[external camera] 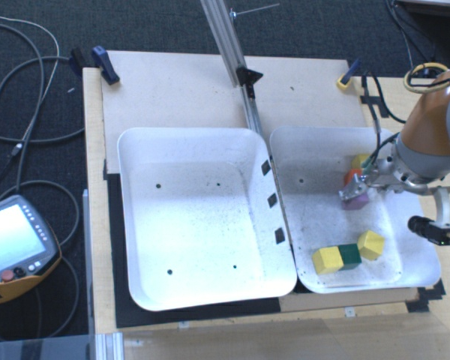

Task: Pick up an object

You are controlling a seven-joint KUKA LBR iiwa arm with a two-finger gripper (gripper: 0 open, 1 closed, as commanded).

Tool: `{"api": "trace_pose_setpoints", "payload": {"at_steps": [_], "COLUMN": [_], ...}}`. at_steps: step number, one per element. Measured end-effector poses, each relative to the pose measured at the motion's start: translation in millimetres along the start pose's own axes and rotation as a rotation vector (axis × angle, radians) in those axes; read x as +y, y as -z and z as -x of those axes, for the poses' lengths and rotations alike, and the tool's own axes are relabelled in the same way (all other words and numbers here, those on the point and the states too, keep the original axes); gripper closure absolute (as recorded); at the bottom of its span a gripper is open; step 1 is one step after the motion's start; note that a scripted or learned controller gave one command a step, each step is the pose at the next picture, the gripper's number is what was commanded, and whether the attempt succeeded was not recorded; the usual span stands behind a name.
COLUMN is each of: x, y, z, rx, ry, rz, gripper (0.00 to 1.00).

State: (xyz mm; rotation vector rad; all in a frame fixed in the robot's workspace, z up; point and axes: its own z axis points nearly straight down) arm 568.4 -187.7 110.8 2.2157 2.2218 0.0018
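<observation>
Purple and pale, a small object point(355, 199) lies on the floor of the right bin point(307, 201), towards its far right part, and the gripper point(358, 186) sits right over it, low in the bin. An orange-red piece point(352, 176) shows just at the gripper's tip, touching or nearly touching the purple object; it may be a separate small item or part of the tool, and the view is too coarse to settle which. Whether the fingers are apart or together cannot be told here, since the wrist covers them, and nothing can be seen clamped between them. Just behind the gripper, a yellow block point(359, 160) peeks out beside the arm point(427, 137), whose grey body and orange band enter from the right. Nearer the front of the same bin lie three blocks: a yellow cube point(328, 259) touching a green block point(350, 255), and a second yellow cube point(371, 244), tilted, just beside the green one on its right. The left bin point(135, 201) stands alongside, its white floor speckled with dark flecks. Both bins rest on the desk point(180, 88), a light board with a blue clamp point(105, 64) at its far left corner and a metal rail point(225, 36) running down between the bins. On the dark carpet to the left sits a handheld control pendant point(15, 246) among loose cables point(22, 88).
</observation>
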Motion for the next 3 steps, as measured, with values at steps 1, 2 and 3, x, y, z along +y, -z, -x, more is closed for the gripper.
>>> {"api": "trace_pose_setpoints", "payload": {"at_steps": [1, 2, 3], "x": [27, 5, -39], "y": [169, 115, 87], "z": [-66, -141, -196], "rx": [0.001, 0.007, 0.006], "ry": [0.003, 0.005, 0.003], "rz": [0.006, -0.012, -0.013], "gripper": [1.0, 1.0, 1.0]}}
